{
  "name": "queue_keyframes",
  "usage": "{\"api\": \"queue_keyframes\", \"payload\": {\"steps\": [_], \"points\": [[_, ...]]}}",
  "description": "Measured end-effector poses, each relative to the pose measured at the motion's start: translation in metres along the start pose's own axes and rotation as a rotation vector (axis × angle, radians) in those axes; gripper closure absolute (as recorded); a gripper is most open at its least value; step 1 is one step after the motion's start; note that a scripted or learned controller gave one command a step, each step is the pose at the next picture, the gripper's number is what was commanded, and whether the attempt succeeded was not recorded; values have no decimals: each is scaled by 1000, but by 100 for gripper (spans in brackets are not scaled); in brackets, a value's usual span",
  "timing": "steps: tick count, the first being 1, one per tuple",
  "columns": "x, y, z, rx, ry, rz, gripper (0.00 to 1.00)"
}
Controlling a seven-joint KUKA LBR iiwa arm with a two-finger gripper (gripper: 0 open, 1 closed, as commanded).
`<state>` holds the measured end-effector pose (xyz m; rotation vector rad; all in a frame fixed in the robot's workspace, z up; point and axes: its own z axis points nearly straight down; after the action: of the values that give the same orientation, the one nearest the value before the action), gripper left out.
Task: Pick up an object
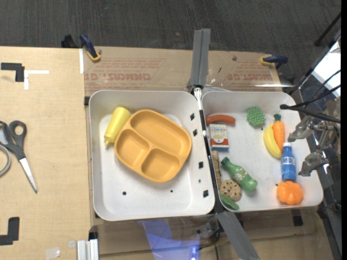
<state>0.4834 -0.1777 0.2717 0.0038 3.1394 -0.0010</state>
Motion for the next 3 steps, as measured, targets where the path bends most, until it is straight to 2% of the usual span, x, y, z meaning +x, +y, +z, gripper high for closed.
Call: {"api": "queue_keyframes", "payload": {"steps": [1,2,3], "points": [[6,3,153,-1,3,171,0],[6,80,180,-1,1,124,0],[-69,67,178,0,-4,279,0]]}}
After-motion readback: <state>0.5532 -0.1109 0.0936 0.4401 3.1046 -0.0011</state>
